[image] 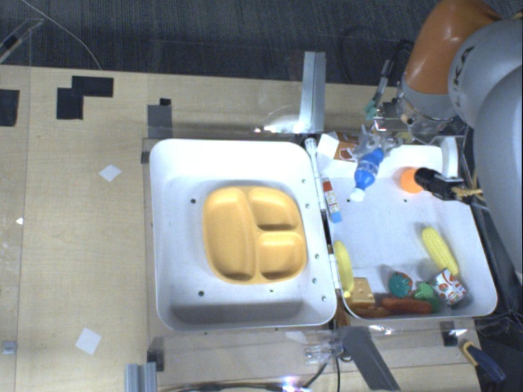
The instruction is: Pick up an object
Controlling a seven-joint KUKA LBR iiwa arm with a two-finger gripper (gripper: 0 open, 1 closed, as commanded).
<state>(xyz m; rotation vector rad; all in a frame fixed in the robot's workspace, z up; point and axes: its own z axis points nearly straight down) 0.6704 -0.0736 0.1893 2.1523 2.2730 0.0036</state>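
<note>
- Bottle (368, 170) is the likeliest target: a small blue and clear one, lying tilted in the far part of the right bin (384, 227), its cap end pointing toward that bin's middle.
- Arm (482, 64) is the biggest thing here, reaching in over the right bin's far corner, with its orange band up top.
- Left bin (163, 219) holds a yellow tray (252, 233) with three compartments, well apart from the work.
- Right bin carries the clutter: most of it lies along the near wall, while the middle floor is bare.
- Gripper (377, 137) sits just above the bottle's upper end, seemingly touching it. Whether it is apart, together or clamped on the bottle cannot be told from this angle.
- Corn (439, 250) lies on the right side of the bin, well away from the bottle, so it should not interfere.
- Ball (408, 178), orange, rests just beside the bottle on its right and is the nearest thing that could be bumped.
- Doing it well, as I judge it:
  - centre over the bottle's body, not its cap, since a round bottle is likely to roll or squirt out of an off-centre pinch;
  - close across the narrow width, at right angles to its long axis;
  - stay clear of the far wall and the ball;
  - lift straight and slowly, then check that the bottle actually comes up before moving sideways.
</note>
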